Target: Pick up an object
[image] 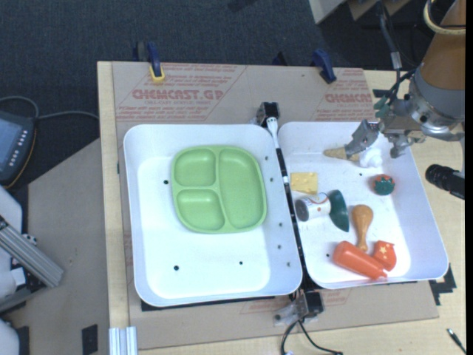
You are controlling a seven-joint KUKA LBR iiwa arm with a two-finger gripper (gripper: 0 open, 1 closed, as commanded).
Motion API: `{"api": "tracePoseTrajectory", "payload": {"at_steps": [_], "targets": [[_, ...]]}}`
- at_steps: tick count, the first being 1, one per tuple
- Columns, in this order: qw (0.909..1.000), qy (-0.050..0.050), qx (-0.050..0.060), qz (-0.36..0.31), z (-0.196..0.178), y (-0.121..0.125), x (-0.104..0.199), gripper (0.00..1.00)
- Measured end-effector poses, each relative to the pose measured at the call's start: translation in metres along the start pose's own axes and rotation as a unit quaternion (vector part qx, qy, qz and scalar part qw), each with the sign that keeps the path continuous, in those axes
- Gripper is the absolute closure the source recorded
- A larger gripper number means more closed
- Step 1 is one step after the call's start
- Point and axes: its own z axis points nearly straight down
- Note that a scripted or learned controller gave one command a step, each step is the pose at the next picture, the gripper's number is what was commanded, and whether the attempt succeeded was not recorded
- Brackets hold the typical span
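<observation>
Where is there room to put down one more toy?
Left bin: bare floor along the front and left of the green divided plate. Right bin: crowded from the cheese wedge to the carrot and drumstick; a small free strip runs behind the cheese.

Pale green divided plate (219, 188); orange carrot (358, 260); yellow cheese (304, 182); white bins (222, 272).

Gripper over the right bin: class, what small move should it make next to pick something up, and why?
Probably lower straight down a little. The gripper hangs at the far end of the right bin, by the ice cream cone toy lying on the floor. Nothing shows between its fingers, and that cone appears the closest object, with the tomato toy further off.
</observation>
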Motion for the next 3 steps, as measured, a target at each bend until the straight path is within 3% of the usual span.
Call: {"api": "tracePoseTrajectory", "payload": {"at_steps": [1, 3], "targets": [[1.0000, -0.001, -0.006, -0.001, -0.007, 0.002, 0.000, 0.00], [1.0000, 0.000, -0.003, -0.001, 0.117, 0.011, 0.005, 0.00]]}}
